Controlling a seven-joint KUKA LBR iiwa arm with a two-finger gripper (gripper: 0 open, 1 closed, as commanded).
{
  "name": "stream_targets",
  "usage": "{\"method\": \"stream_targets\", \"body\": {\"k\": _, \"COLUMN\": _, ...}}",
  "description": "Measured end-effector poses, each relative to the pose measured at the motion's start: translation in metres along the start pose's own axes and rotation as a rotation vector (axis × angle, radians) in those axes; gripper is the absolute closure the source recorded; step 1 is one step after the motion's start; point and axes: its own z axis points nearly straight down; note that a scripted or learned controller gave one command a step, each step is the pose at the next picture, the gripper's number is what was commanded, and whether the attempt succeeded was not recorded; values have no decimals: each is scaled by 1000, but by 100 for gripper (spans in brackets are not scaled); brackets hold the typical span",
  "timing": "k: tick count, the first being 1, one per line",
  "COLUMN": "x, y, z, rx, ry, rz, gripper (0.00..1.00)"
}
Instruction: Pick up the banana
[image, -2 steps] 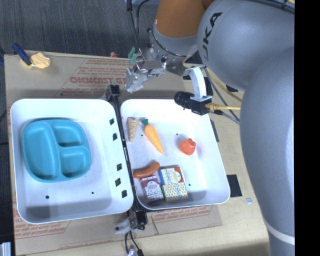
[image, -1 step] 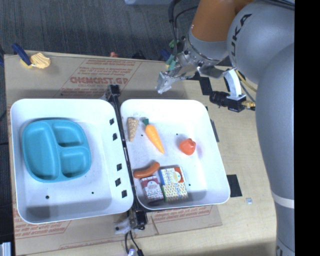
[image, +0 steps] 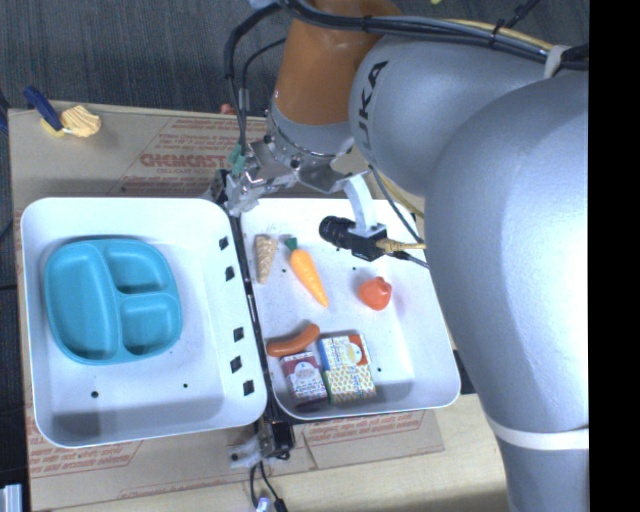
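Grey arm (image: 500, 200) covers the right bin's (image: 445, 385) far-right corner, so I can't tell where the banana is. Gripper (image: 240, 185) hangs at its far-left corner, near the cone (image: 265, 257); can't tell the jaw state either.

1. The robot arm (image: 500, 230) is showing as a bulky, smooth, rounded casing in light silver-grey, taking up much of the right side of the camera view.
2. An orange band (image: 318, 65) is circling the arm above the wrist, glossy and cylinder-shaped.
3. Dark lettering (image: 370, 92) is running along the grey casing just beside the orange band; part of it is hidden.
4. Black cables (image: 400, 25) are looping over the top of the arm, and one is curving down at its left.
5. Below the band, a grey metal flange (image: 300, 140) is leading to the gripper (image: 240, 185), a cluster of small silver parts with a green spot.
6. A white bracket is carrying a small black cylindrical unit (image: 350, 235).
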Motion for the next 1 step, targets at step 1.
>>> {"method": "stream_targets", "body": {"k": 1, "x": -11, "y": 15, "z": -6, "rx": -3, "ry": -2, "rz": 389, "gripper": 100}}
